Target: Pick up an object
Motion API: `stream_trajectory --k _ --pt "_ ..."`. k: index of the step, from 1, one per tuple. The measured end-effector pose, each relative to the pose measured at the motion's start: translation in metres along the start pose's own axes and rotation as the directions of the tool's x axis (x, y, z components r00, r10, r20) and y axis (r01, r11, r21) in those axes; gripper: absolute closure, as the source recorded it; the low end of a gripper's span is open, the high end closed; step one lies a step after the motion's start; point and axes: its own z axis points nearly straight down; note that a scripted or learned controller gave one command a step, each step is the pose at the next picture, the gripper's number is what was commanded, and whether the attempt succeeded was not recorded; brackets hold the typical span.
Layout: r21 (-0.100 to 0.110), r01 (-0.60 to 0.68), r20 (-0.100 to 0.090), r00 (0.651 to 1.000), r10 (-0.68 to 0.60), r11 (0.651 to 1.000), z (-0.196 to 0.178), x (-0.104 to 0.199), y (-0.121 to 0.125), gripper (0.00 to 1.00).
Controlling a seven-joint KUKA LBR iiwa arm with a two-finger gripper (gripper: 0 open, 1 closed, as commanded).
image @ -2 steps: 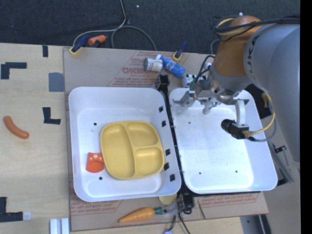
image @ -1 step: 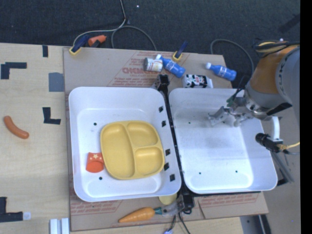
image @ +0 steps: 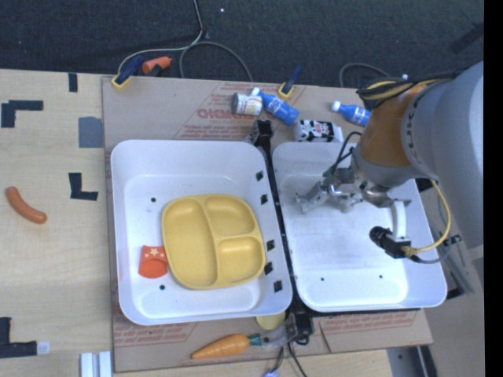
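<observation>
Camera view: gripper [image: 308,201] low over right bin [image: 354,289], upper-left part, fingers apart, nothing between. Yellow divided plate [image: 212,238] lying flat in left bin [image: 134,171], across the divider from right bin; red-orange block [image: 153,261] touching plate's far edge.

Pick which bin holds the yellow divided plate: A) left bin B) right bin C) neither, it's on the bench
A: the yellow divided plate lies inside the left bin, with a small red object beside it; the pincer is over the right bin.
</observation>
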Motion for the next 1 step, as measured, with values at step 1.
stream_trajectory --k 1 --pt "0.000 -0.006 -0.002 1.000 0.006 1.000 -0.0148 -0.0531 0.0438 0.00"
